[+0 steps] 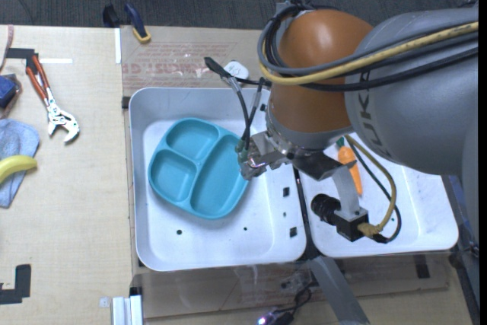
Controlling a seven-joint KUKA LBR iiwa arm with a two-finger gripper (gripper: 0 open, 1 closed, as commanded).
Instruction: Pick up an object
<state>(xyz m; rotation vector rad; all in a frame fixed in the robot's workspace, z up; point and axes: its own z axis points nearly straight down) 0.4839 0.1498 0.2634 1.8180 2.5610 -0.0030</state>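
The arm (365, 87) reaches in from the right and hangs over the seam between the two white bins, its orange band covering much of the far part of the right bin (426, 228). The gripper (251, 162) sits low at the right rim of the blue plate (199, 167), over the left bin (205, 240). Whether the jaws are open or closed cannot be told; the wrist hides them, and nothing can be seen between them.

The plate is a three-part dish lying flat in the left bin, toward its far-left side, its right edge just under the gripper. In the right bin an orange carrot (351, 164) lies partly under the arm's cables.

On the bench to the left, well apart from the bins, lie red-handled pliers (47, 99), a blue cloth (15, 152) and a banana (17, 167) touching the cloth. A clamp (135, 20) sits at the bench's far edge.
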